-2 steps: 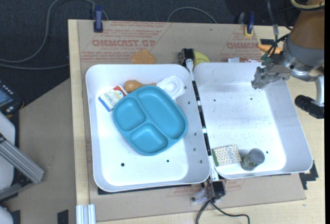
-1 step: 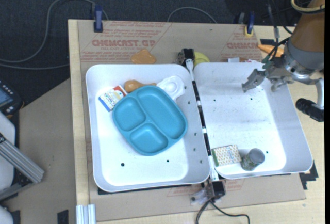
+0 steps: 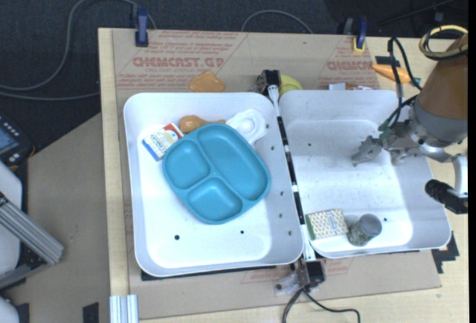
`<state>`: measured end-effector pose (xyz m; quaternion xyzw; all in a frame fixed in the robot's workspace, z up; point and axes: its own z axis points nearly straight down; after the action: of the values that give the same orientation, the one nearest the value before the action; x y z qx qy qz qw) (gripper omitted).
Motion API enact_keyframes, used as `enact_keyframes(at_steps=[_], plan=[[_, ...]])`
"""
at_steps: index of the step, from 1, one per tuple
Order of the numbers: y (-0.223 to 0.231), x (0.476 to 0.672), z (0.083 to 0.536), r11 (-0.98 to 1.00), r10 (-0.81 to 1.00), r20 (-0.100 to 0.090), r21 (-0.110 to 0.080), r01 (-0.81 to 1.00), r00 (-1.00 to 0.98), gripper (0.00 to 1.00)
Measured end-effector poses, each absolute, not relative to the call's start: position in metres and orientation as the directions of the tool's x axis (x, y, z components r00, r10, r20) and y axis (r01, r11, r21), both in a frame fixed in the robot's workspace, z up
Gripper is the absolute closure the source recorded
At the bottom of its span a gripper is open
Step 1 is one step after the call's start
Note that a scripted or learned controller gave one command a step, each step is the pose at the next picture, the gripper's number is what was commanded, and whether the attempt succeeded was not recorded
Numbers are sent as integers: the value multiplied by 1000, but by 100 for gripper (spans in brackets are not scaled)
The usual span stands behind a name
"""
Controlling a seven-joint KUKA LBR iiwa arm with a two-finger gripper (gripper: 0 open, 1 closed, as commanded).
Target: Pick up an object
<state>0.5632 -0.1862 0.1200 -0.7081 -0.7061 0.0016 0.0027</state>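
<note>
The gripper [image 3: 370, 151], fingers spread and holding nothing, hovers in the right bin [image 3: 327, 120] with the pick not yet made, while nearer lie a patterned packet [image 3: 326, 223] and grey round object [image 3: 364, 229], and farther left a blue divided tray [image 3: 216, 173] fills the left bin [image 3: 223, 254].

Divided tray [image 3: 216, 173] in left bin [image 3: 149, 240]
</note>
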Motion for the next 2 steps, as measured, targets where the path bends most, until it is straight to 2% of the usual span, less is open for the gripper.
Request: enact_keyframes(at_steps=[1, 2], plan=[[-191, 484, 171, -4, 1000, 1, -3, 1000, 4, 0], [-168, 478, 81, 0, 1000, 3, -4, 1000, 0, 0]])
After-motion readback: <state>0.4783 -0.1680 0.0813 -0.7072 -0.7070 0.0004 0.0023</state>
